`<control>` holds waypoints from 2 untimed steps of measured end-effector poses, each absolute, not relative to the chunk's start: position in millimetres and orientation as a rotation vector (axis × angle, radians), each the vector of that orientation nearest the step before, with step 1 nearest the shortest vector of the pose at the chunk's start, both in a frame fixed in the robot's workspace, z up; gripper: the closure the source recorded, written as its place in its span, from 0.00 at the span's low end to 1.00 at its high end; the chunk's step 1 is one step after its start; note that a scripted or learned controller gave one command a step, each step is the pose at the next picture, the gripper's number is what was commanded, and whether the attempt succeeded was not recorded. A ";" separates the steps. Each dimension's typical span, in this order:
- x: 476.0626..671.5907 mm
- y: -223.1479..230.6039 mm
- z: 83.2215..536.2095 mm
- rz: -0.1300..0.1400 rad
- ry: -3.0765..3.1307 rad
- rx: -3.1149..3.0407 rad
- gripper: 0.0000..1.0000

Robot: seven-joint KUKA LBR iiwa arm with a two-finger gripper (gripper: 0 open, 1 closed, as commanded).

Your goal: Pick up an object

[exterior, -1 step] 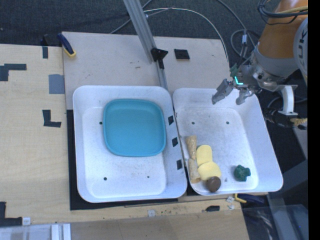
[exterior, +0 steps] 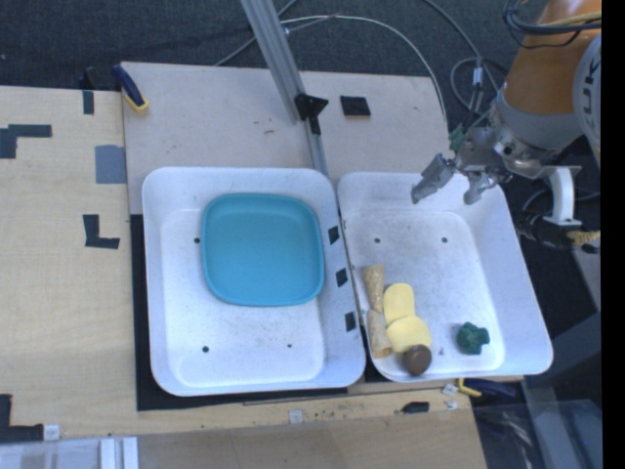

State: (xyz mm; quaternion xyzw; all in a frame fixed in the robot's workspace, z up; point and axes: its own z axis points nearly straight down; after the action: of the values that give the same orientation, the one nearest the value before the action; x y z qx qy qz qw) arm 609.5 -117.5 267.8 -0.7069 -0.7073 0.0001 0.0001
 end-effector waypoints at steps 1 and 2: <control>613.6 -117.9 205.7 0.006 -2.219 -2.218 0.00; 615.9 -121.4 143.5 0.006 -2.218 -2.218 0.00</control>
State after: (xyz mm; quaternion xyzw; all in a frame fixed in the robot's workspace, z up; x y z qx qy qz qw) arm 615.9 -121.4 143.5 -0.7070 -0.7072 0.0020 0.0025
